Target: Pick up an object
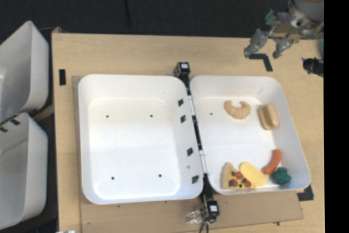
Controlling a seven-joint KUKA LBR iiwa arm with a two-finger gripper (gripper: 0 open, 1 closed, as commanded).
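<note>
The right bin (256,84) holds several toy foods: a croissant (238,109), a hot dog bun (268,117), a pizza slice (234,177), a yellow cheese wedge (254,174), an orange sausage (272,161) and a green broccoli piece (281,176). My gripper (268,48) hangs high above the bench beyond the right bin's far edge, at the view's top right. Its two fingers are spread apart with nothing between them.
The left bin (131,139) lies beside the right one, joined by a black-clipped divider (192,128). White containers (22,68) stand off the bench at the left. Black tape marks (267,65) sit on the wooden bench top.
</note>
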